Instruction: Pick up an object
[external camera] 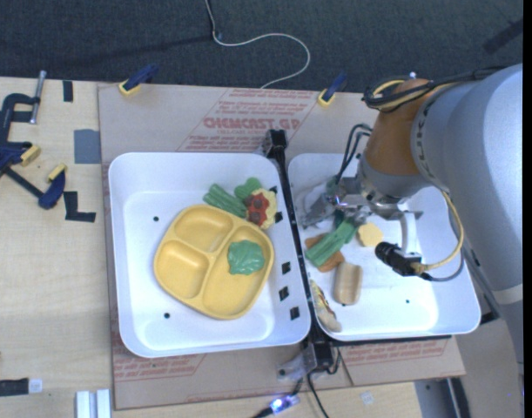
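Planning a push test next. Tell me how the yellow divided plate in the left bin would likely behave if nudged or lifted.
The yellow divided plate looks like rigid moulded plastic, so probably stiff and light. It lies flat in the left bin, so it would likely slide rather than tip. The green leafy piece lying in one compartment could shift if the plate is tilted.

Grey arm [488, 172] w/ orange band [396, 142] — yellow and black cables [440, 264] looped at wrist.

Single fixed cam above bench [65, 259], angled down, mid-range; covers left bin [131, 233] and right bin [448, 303]; arm [474, 146] entering from right edge.
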Motion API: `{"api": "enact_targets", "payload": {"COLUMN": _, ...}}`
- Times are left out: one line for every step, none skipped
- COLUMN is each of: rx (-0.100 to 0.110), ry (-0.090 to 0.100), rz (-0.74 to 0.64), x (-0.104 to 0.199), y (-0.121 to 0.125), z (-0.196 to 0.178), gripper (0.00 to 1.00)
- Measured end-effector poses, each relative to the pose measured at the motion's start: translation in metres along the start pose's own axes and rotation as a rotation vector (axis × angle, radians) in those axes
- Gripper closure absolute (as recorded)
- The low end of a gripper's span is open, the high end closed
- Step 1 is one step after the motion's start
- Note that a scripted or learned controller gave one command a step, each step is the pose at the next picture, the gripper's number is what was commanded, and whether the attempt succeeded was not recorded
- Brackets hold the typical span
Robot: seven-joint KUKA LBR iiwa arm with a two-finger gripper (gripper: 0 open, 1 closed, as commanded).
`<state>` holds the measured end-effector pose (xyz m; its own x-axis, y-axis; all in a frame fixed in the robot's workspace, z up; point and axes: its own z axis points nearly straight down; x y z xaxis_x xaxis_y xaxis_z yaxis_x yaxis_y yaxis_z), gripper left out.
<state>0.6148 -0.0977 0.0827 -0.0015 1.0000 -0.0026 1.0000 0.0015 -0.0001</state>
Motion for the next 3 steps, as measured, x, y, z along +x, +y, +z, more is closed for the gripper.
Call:
{"api": "enact_targets", "payload": {"rx": -0.004, "ry": 0.001, "rz": 0.0, "x": 0.0, "y": 0.002, "z": -0.004, "gripper": 0.0}}
{"api": "enact_targets", "payload": {"rx": -0.007, "ry": -0.001, "rz": 0.0, "x": 0.0, "y": 0.002, "z": -0.015, "gripper": 1.0}}
{"api": "enact_targets", "payload": {"rx": 0.0, "ry": 0.003, "rz": 0.0, "x": -0.009, "y": 0.004, "z": -0.069, "gripper": 1.0}}
